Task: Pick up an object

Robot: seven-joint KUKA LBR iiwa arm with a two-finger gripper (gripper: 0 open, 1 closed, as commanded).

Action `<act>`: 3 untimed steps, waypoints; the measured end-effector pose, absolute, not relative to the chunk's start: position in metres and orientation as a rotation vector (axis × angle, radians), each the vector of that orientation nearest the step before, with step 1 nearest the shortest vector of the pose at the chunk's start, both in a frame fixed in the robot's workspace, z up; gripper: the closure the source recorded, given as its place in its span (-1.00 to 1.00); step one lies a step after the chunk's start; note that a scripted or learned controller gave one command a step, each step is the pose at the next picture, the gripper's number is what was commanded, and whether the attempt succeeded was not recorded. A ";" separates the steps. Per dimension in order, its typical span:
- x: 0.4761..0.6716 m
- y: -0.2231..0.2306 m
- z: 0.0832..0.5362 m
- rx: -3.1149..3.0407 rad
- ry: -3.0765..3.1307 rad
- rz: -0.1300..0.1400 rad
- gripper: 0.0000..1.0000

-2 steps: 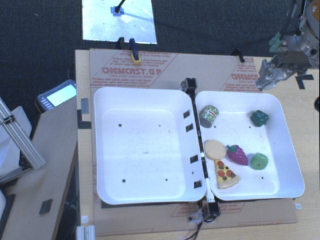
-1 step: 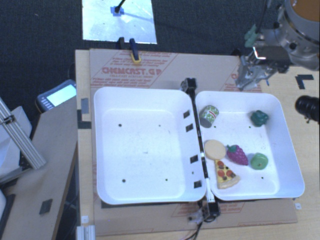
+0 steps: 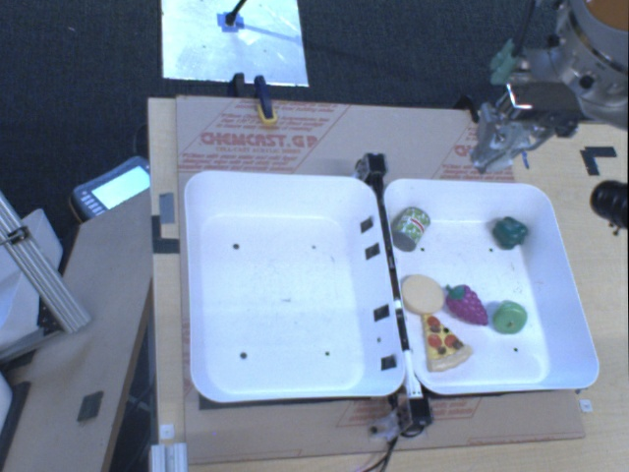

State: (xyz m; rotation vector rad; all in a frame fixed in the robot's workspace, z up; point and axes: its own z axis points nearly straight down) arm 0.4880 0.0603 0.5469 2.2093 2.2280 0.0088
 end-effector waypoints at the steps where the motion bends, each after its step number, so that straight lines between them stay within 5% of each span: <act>1: 0.488 0.061 0.558 2.203 2.233 0.012 1.00; 2: 0.488 0.061 0.557 2.202 2.234 0.011 -1.00; 3: 0.489 0.061 0.569 2.196 2.237 0.016 1.00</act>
